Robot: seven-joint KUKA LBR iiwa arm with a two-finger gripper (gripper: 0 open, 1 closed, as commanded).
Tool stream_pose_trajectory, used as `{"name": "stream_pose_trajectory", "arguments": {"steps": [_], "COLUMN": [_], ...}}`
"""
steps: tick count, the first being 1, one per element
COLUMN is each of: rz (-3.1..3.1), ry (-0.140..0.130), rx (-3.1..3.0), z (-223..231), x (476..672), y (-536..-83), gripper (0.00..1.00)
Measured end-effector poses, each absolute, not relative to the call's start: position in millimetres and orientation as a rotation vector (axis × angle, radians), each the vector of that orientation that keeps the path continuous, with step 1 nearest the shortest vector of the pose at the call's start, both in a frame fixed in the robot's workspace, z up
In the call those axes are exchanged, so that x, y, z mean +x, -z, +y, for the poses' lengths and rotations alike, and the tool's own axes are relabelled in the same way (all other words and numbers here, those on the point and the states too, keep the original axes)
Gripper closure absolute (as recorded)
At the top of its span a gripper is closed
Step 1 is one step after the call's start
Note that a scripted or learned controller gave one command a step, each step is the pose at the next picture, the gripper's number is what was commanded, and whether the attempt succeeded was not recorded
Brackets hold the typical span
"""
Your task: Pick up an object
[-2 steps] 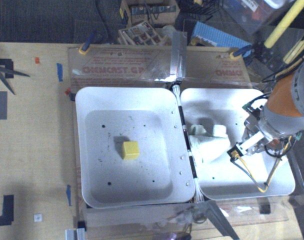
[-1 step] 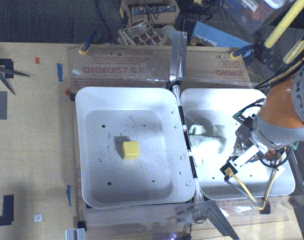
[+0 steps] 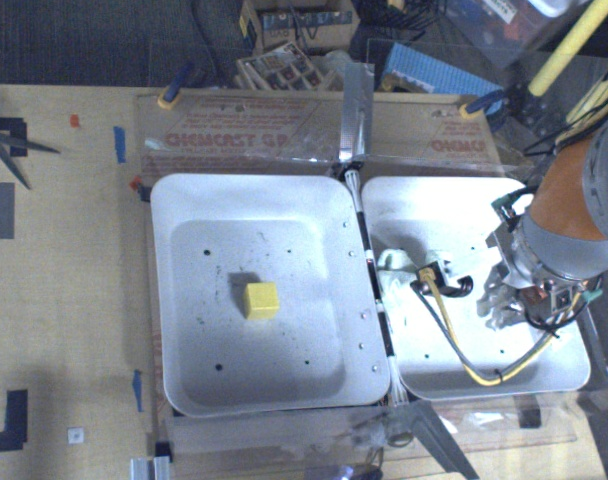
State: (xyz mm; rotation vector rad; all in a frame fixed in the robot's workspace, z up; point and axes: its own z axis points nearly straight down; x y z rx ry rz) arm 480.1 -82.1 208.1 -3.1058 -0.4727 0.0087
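A small yellow cube (image 3: 262,299) lies near the middle of the left bin (image 3: 184,218). My gripper (image 3: 498,304) hangs over the right part of the right bin (image 3: 454,203), far to the right of the cube. I see nothing between its fingers from this angle.
The two bins meet at a raised rim (image 3: 369,288) in the middle. The arm's orange band (image 3: 574,203) stands over the right bin's right edge. Clear sheeting and clutter (image 3: 284,28) sit behind the bins.
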Motion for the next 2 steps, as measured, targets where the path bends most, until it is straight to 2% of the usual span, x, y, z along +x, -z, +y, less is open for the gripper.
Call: {"name": "stream_pose_trajectory", "arguments": {"steps": [1,2], "rz": [-0.686,-1.155], "ry": [-0.007,-0.012], "rx": [-3.067,-2.916], "z": [-99,-58], "x": [480.4,507.7], "y": [-237,-185], "gripper": [1.0,1.0]}}
